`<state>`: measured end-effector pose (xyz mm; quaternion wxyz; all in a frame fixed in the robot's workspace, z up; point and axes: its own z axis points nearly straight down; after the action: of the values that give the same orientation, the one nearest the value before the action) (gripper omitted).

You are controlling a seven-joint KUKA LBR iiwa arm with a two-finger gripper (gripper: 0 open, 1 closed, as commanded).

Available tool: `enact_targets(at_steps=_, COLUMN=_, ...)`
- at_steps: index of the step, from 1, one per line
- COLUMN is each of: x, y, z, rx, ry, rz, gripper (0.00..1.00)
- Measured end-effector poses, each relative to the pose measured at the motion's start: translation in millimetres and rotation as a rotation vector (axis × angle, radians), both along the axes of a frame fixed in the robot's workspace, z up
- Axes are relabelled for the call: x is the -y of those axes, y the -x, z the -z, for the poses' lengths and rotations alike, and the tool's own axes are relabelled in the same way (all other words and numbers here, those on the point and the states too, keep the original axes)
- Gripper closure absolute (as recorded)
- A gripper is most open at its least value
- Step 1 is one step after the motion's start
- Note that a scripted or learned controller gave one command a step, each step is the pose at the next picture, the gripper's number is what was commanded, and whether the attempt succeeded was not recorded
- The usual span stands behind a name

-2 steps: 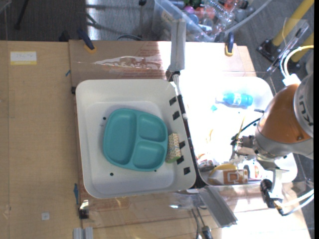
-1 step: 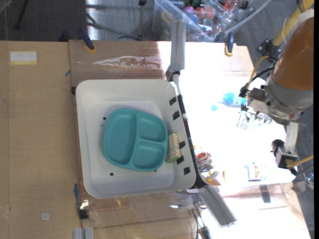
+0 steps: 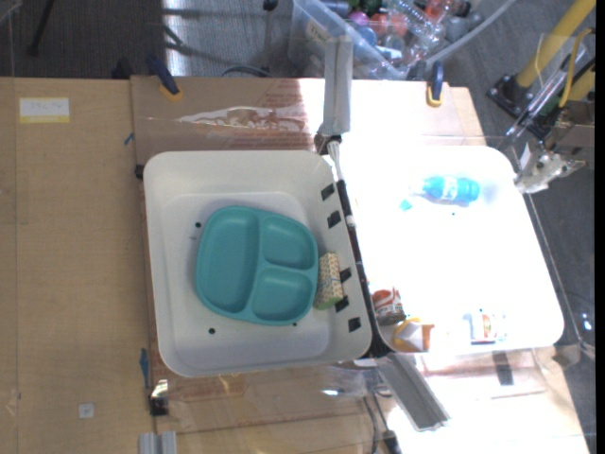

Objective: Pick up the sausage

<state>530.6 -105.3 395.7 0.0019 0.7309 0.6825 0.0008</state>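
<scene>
While the claw (image 3: 537, 170) hangs by the right bin (image 3: 529, 282), its grip state cannot be told. The sausage (image 3: 386, 303), apparently the reddish piece, lies against that bin's left wall beside an orange item (image 3: 412, 334). Descend centred, clear of the wall. The left bin (image 3: 170, 253) holds a teal plate (image 3: 255, 265).

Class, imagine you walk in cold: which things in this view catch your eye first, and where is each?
The teal divided plate fills the middle of the left bin. The right bin glares bright white, with a blue object near its far side. Beyond the bench sits a clear tub of jumbled items.
</scene>
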Motion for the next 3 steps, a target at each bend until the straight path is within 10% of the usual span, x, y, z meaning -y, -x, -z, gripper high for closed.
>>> enact_targets(at_steps=1, x=72, y=19, z=13, rx=-0.004, ry=0.000, rz=-0.466, gripper=1.00)
enact_targets(at_steps=3, x=70, y=16, z=-11, rx=0.008, ry=0.010, rz=-0.474, gripper=1.00)
